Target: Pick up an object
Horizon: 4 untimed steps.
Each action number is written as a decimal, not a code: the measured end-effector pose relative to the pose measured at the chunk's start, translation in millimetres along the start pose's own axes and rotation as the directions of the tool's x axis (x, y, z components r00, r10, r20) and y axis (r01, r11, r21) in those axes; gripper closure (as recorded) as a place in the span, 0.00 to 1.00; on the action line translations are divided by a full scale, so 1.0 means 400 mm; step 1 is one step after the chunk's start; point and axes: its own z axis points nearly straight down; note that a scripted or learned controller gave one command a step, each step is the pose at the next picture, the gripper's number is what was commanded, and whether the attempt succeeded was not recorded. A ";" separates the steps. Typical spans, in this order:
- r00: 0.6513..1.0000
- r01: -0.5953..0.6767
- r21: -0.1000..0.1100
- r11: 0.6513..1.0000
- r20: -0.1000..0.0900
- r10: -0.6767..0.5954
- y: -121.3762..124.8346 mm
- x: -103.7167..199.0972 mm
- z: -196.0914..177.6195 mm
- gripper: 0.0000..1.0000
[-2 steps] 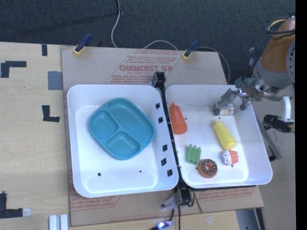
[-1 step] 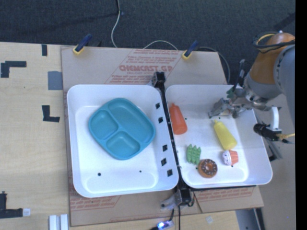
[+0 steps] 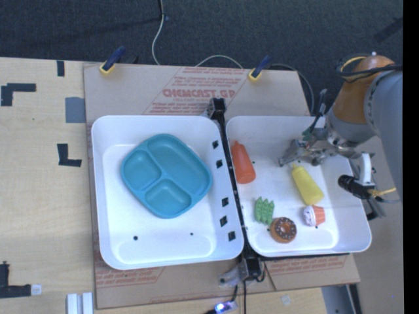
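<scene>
item: hand (image 3: 296, 154) hung over right bin (image 3: 340, 244), just above yellow bottle (image 3: 306, 184); finger state could not be told. risk: rounded bottle likely to roll from grip.

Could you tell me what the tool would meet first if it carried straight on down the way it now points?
Probably the bare floor of the right bin, just above the yellow bottle. The tool sits over that spot, though height is hard to judge from above.
</scene>
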 end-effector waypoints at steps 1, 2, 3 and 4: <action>1.000 0.002 -0.004 1.000 0.002 -0.002 0.004 0.000 -0.034 1.00; 1.000 -0.002 -0.004 1.000 -0.001 0.002 -0.006 -0.006 -0.189 1.00; 1.000 0.000 -0.004 1.000 -0.001 0.000 -0.002 0.001 -0.348 1.00; 1.000 0.000 -0.006 1.000 0.000 0.000 -0.003 0.020 -0.502 1.00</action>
